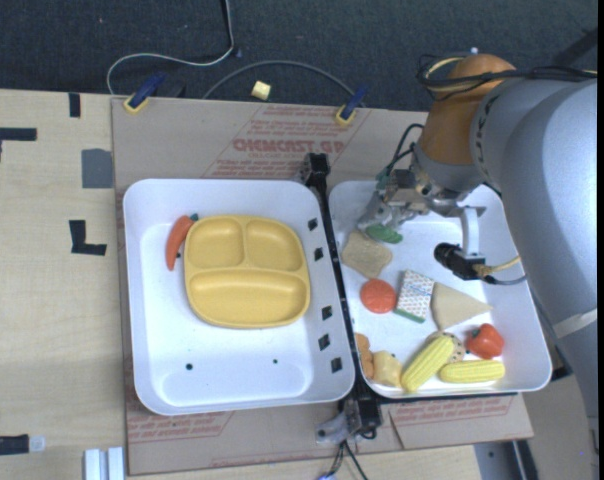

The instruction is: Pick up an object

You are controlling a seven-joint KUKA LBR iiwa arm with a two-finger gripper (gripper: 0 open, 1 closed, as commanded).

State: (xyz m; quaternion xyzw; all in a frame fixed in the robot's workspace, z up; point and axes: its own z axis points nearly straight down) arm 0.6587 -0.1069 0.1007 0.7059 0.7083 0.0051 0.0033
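Your gripper [387, 218] is low in the back-left part of the right bin [517, 298], right over a small green item [386, 234] — you cannot tell from this angle whether it is spread or closed, or whether it has the item. Just in front of the green item lies a tan, bread-like piece [367, 256]. Nearer the front you have a red tomato [378, 296], a speckled sponge-like block [415, 294], a pale wedge [457, 306], two yellow corn cobs [429, 361] and a small red piece [486, 341]. In the left bin [152, 348] a yellow divided plate [247, 271] sits — an orange carrot [177, 241] lies just beside its left edge.
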